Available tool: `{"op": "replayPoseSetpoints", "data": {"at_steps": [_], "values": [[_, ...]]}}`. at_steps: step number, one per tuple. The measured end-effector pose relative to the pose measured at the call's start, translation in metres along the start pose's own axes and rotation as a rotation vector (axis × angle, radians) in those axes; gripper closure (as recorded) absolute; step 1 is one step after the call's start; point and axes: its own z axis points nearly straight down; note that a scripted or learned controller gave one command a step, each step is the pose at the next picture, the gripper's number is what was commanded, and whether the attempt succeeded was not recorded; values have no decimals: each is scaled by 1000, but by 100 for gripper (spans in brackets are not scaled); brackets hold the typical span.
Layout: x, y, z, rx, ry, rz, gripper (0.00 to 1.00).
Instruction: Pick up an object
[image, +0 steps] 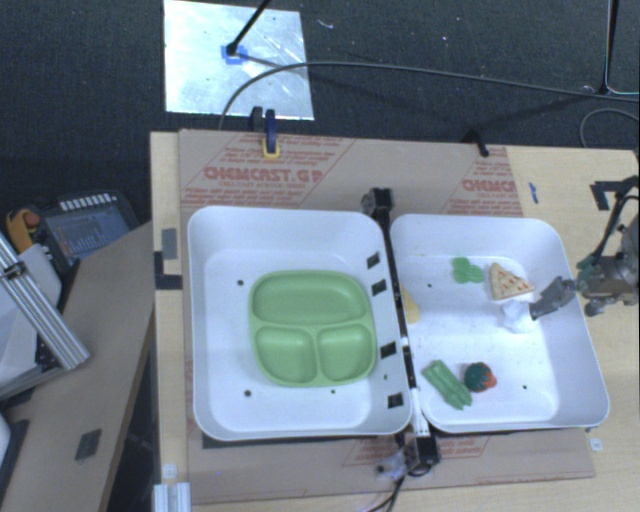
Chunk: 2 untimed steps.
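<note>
Just left of the gripper (549, 298) lies a pizza slice (507, 282).

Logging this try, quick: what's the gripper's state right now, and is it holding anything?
Gripper: at the right bin's right edge, beside the pizza slice toy; open or closed cannot be told, and nothing is seen held.

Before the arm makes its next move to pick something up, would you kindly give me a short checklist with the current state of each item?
1. Gripper over the right bin: ok, near its right wall.
2. Object between the fingers: cannot tell.
3. Nearest target, the pizza-slice toy, reachable beside the gripper: ok.
4. Other targets free-standing: ok, the green vegetable and strawberry lie apart from the walls.
5. Left bin holds the green divided plate: ok.
</note>
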Motion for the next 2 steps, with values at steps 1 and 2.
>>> {"op": "replayPoseSetpoints", "data": {"at_steps": [1,2], "values": [[0,2,-5,-10,-3,-4,0],[-9,2,44,-7,-2,-1,0]]}}
